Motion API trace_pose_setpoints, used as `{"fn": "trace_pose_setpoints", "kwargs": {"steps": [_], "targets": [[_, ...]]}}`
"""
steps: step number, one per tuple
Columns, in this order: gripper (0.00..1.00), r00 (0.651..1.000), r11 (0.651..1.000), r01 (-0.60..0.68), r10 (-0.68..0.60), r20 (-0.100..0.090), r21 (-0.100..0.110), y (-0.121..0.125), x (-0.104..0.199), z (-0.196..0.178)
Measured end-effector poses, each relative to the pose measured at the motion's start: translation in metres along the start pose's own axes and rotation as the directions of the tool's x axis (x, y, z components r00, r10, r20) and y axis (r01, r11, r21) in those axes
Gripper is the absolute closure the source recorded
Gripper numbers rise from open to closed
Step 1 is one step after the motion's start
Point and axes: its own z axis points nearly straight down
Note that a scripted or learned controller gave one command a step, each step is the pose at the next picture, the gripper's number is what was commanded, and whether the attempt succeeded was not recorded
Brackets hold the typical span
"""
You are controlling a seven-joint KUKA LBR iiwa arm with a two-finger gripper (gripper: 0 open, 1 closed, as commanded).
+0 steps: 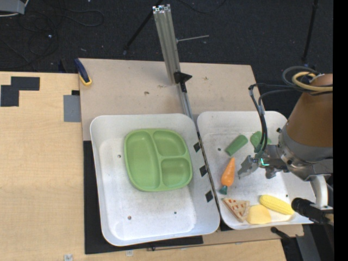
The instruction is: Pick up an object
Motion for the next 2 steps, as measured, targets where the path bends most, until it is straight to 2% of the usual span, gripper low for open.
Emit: {"fn": "trace_pose_setpoints", "kwargs": {"steps": [1, 2], "targets": [[0.00, 1.000, 1.000, 0.000, 0.000, 0.000, -0.001, 0.000, 0.000, 0.000], [0.00, 1.000, 1.000, -0.001, 0.001, -0.002, 0.006, 0.002, 0.000, 0.044]]}}
